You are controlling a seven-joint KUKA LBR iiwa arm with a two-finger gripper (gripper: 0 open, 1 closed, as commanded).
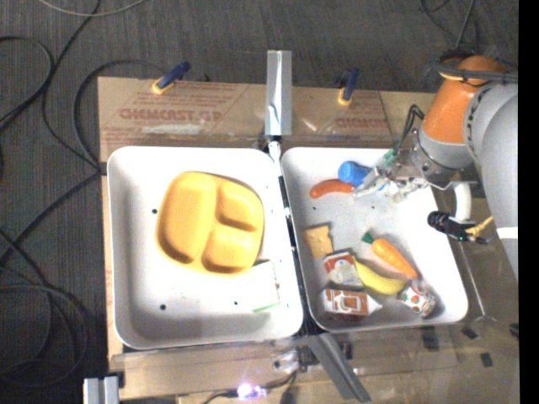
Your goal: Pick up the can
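The grey arm (497, 141) with its orange band reaches in from the right, over the top part of the right bin (438, 251). Its gripper (381, 183) sits low near a blue thing (354, 172) and a red sausage (331, 189). I cannot tell how it is set. The can (418, 298) lies on its side in the bin's bottom right corner, well apart from the gripper. It points slantwise, toward that corner, beside the banana (379, 279) and carrot (394, 257).
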